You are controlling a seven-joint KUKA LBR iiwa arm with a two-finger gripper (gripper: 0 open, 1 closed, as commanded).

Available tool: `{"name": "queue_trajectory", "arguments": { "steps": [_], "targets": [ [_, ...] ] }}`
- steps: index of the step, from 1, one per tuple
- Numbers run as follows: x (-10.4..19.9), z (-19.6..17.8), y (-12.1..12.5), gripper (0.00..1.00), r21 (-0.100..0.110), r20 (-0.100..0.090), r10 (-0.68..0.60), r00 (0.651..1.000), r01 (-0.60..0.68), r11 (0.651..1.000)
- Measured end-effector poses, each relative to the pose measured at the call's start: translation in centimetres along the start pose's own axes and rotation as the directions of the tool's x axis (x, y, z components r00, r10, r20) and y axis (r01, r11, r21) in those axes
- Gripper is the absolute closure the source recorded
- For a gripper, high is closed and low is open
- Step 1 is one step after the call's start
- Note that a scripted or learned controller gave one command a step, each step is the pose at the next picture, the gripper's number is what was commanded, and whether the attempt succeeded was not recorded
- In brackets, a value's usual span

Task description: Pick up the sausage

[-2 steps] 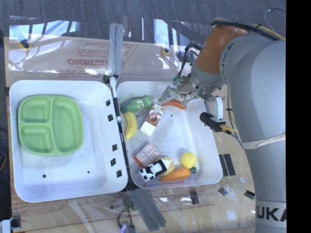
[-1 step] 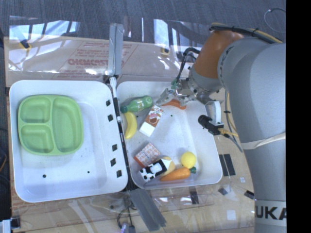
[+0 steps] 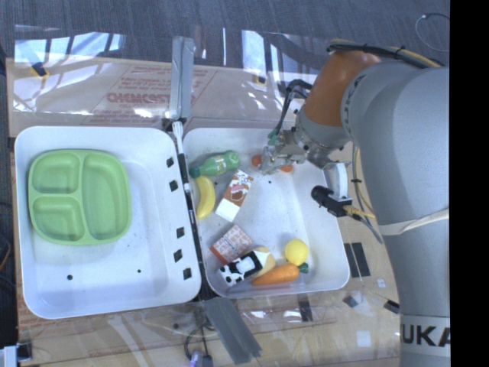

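- take the right bin (image 3: 325, 228) as your landmark; it holds all the loose items.
- at its near wall you see a carrot (image 3: 276, 274), a lemon (image 3: 296, 250), a black-and-white cow toy (image 3: 243, 268) and a small carton (image 3: 231, 244).
- at its left side lie a banana (image 3: 204, 196) and a green bottle (image 3: 215, 164).
- at its far side the gripper (image 3: 276, 157) hangs low over a reddish piece, which you should take as the sausage (image 3: 260, 160); it appears to rest on the bin floor.
- you cannot tell how the jaws stand.
- judge the task as at the approach: no lift is evident, and the grasp and the raise are left.
- left of the landmark, the other bin (image 3: 99, 281) bears a green divided plate (image 3: 79, 196).
- beyond both bins lie clear plastic sheeting (image 3: 114, 82) and dark carpet (image 3: 153, 2).
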State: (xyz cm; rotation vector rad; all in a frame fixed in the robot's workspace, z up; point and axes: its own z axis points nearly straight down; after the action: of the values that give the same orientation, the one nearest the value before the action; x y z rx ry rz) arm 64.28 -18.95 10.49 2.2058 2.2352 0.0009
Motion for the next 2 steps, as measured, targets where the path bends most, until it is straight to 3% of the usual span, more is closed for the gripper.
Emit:
{"name": "queue_trajectory", "arguments": {
  "steps": [1, 2],
  "targets": [
    [12.33, -11.33, 1.64, 1.0, 0.001, -0.001, -0.098, 0.995, 0.098, 0.995],
    [12.26, -11.27, 1.61, 0.0, 0.002, -0.001, -0.097, 0.995, 0.097, 0.995]
  ]
}}
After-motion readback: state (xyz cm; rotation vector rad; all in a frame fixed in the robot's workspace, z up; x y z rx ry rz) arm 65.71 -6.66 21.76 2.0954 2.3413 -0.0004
